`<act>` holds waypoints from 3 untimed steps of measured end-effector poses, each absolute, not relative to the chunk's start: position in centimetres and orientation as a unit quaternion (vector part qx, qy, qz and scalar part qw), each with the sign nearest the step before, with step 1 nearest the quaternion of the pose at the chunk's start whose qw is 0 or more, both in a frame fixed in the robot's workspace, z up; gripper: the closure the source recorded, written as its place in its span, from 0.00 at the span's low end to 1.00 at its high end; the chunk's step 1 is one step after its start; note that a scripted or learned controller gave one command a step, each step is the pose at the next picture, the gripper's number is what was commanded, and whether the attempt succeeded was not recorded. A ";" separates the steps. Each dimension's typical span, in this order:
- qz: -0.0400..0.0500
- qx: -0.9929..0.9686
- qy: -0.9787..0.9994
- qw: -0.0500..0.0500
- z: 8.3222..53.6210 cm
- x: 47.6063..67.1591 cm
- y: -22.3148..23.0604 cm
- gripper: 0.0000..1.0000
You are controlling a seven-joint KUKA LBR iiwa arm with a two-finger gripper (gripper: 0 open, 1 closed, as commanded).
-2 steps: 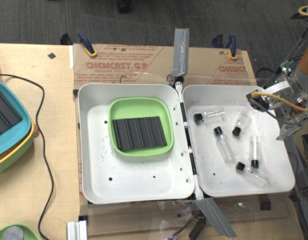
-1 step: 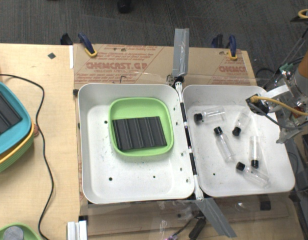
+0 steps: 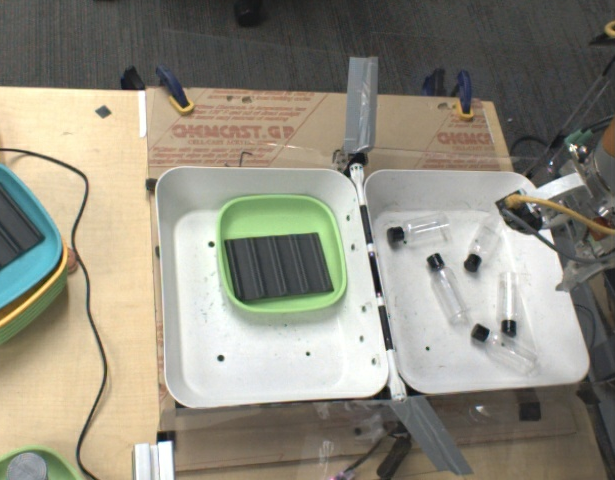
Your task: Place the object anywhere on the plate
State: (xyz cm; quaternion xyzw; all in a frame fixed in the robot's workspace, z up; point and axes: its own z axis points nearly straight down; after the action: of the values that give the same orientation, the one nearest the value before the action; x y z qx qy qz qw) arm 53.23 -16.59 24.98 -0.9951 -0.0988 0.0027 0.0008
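ok so looking down from the overhead camera: my arm comes in from the right, and my gripper (image 3: pixel 591 230) hangs over the right rim of the shallow white right-hand bin (image 3: pixel 547 368). it's half cut off by the frame edge and tangled up with a yellow hose (image 3: pixel 532 204) and some cables, so honestly i can't tell if it's open, closed or holding anything.

the stuff to move looks like the clear plastic vials with black caps (image 3: pixel 448 287). five of them lie scattered flat on the floor of that right bin. two are near the top left of it, one sits in the middle, and two are toward the lower right. they all point different ways and they're apart from my gripper.

the rounded-square green plastic plate (image 3: pixel 283 214) sits in the shallow white left-hand bin (image 3: pixel 187 348), toward its upper middle. a black ridged rectangular slab (image 3: pixel 278 266) lies flat inside the plate. no vial is on the plate.

both bins sit side by side, touching, on a brown cardboard sheet with red print (image 3: pixel 247 123). blue clamps with yellow tips (image 3: pixel 174 89) hold it at the back corners. at the far left on the light wooden bench (image 3: pixel 67 138) there's a teal bowl stacked on a green one (image 3: pixel 27 268), with a thin black cable (image 3: pixel 85 298) curling past them.
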 end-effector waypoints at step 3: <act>0.003 -0.995 -0.100 0.000 24.6 51.4 -12.7 0.00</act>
State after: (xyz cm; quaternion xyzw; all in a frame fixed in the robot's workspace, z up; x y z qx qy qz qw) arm 51.37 -12.74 24.59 -0.9950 -0.0999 0.0034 0.0004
